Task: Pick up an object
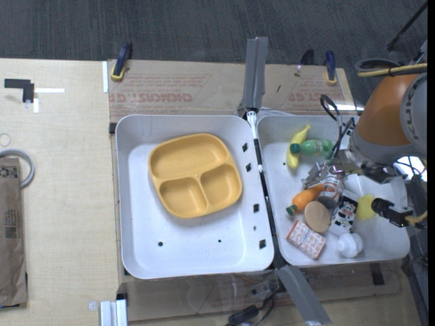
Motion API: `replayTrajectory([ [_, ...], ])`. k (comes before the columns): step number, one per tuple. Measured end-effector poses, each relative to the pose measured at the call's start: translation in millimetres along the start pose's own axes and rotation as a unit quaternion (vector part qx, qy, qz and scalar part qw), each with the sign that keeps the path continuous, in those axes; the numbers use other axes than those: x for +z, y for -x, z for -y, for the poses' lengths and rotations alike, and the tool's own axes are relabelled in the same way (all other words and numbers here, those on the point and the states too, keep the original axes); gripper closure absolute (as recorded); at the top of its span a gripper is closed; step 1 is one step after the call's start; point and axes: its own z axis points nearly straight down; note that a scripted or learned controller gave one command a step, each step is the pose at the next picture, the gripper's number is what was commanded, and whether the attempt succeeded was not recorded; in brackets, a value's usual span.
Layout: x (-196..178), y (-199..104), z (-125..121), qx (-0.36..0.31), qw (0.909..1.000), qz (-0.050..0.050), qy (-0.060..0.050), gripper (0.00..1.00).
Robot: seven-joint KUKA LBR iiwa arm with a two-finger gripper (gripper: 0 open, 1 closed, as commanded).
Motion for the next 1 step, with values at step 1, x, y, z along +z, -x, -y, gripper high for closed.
replayTrajectory([
  [1,-5.7,0.8,-0.3,0.001,1.0000,0.000,-0.001,1.00],
])
